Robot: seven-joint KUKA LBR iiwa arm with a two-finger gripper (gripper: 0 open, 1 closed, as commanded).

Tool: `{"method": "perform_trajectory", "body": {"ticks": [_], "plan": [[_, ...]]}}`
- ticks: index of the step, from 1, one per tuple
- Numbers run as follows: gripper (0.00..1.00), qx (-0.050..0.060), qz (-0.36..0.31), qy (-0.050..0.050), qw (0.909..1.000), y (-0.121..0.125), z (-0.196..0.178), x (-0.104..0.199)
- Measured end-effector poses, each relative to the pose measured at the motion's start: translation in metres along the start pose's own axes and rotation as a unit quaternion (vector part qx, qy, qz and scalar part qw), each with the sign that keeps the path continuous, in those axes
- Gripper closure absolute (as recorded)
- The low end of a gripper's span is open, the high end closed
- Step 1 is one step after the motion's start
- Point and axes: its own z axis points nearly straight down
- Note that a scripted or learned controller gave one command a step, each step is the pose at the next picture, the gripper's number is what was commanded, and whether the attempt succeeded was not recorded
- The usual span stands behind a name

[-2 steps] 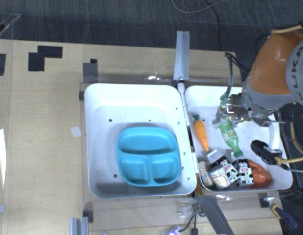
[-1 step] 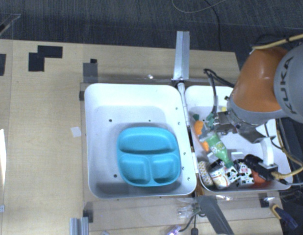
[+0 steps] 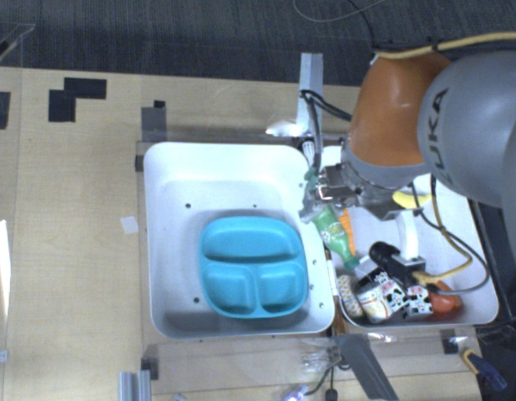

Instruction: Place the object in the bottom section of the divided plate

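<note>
A blue divided plate (image 3: 254, 267) lies in the left white bin (image 3: 170, 224), with one wide section on its far side and two small sections on its near side. All the plate's sections are bare. My gripper (image 3: 318, 197) hangs over the wall between the two bins, just right of the plate's far right corner. A green packet-like object (image 3: 335, 230) stretches from right under the gripper down into the right bin, with an orange piece (image 3: 347, 224) beside it. Whether the gripper has hold of the green object is hidden by the wrist.
The right bin (image 3: 483, 303) holds a black-and-white spotted item (image 3: 398, 295), a red-orange item (image 3: 443, 306), a round tan item (image 3: 350, 291) and a yellow item (image 3: 406, 197). The arm's bulk covers most of that bin.
</note>
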Motion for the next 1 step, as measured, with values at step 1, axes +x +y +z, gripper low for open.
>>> {"method": "perform_trajectory", "body": {"ticks": [1], "plan": [[1.0,0.001,0.055,0.0,0.9985,-0.0058,0.0236,0.0097]]}}
